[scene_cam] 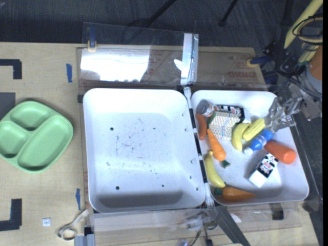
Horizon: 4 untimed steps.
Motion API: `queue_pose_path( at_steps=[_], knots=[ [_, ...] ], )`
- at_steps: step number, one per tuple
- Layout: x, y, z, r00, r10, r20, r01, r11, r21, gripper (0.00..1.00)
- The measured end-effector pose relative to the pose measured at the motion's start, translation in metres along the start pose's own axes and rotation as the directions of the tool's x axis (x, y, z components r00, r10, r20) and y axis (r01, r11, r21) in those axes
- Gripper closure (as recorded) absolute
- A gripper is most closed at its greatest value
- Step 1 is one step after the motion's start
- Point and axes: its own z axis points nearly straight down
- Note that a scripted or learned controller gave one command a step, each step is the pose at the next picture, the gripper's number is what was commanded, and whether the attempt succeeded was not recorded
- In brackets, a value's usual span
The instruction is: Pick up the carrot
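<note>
Nearest me, the right shallow white bin [300, 186] holds fruit, bottles and my slim orange carrot [216, 145], lying beside a yellow banana [213, 173]. Metal gripper [281, 115]: grip unclear.

Carrot [216, 146] in right bin [294, 186], tool [280, 115] above corn [253, 129]

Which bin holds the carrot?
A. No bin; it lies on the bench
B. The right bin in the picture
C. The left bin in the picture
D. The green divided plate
B: the carrot lies in the right bin, near its left wall, among bananas and other items, while the gripper is over that bin's far right part.
</note>
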Motion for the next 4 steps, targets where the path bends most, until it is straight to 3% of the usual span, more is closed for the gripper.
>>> queue_pose_path(
  at_steps=[1,2,3,4],
  knots=[
    [0.0,0.0,0.0,1.0,0.0,0.0,0.0,1.0,0.0,0.0],
    [-0.038,-0.019,-0.02,1.0,0.025,-0.009,-0.025,1.0,-0.002,0.0],
    [-0.045,0.005,0.048,1.0,0.001,-0.011,-0.001,1.0,-0.003,0.0],
    [-0.068,-0.025,0.001,0.943,-0.332,-0.007,0.332,0.943,-0.004,0.0]
  ],
)
